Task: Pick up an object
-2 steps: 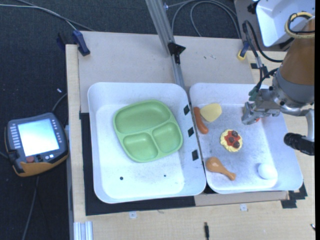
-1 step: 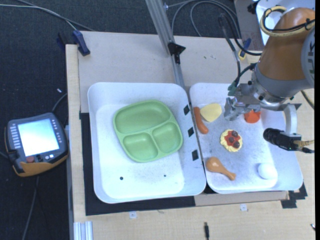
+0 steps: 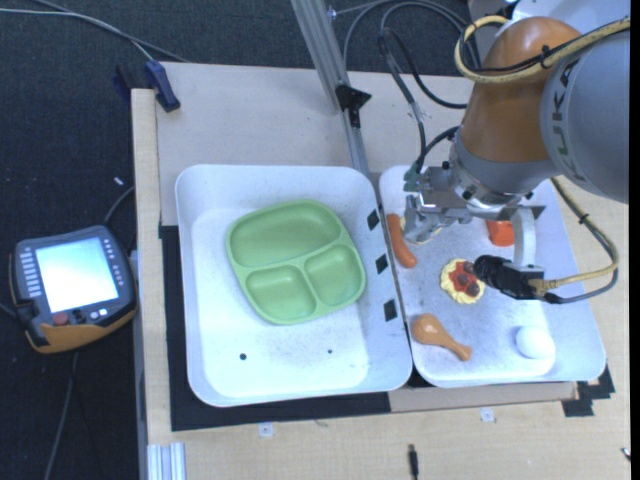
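Hotdog (image 3: 401,242) in right bin (image 3: 580,258), seemingly just left of lowered jaws (image 3: 425,220)

2 bins sat side by side on the bench (image 3: 250,118). Left bin (image 3: 200,368) held a 3-compartment plate (image 3: 295,261) near its middle. Right bin (image 3: 580,338) held a sausage (image 3: 402,242) against its left wall, a pizza slice (image 3: 462,281) at centre, a drumstick (image 3: 440,334) in front, an egg (image 3: 534,343) front right. Pendant (image 3: 70,286) lay off the bench, left.
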`<state>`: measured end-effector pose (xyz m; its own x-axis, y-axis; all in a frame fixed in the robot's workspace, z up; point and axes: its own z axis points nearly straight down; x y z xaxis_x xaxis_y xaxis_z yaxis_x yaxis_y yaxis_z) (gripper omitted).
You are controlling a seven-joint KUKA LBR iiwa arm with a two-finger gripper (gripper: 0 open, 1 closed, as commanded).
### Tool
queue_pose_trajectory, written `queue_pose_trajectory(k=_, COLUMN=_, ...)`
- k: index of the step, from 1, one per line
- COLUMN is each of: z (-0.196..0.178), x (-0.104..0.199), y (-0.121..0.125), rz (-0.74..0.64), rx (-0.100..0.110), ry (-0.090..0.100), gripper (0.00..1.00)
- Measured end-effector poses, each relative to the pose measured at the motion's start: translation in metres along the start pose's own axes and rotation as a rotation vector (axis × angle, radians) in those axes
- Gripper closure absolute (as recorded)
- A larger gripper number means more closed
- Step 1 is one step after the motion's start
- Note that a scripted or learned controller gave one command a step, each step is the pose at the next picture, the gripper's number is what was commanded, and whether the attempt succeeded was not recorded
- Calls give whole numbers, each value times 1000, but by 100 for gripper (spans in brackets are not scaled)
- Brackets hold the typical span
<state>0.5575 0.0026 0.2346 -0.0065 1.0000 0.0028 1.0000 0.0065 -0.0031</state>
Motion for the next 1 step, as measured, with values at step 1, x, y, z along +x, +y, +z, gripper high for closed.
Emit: queue_pose_trajectory(k=1, z=8, x=61, y=8, rz=-1, rx=-3, ry=-1, gripper=100)
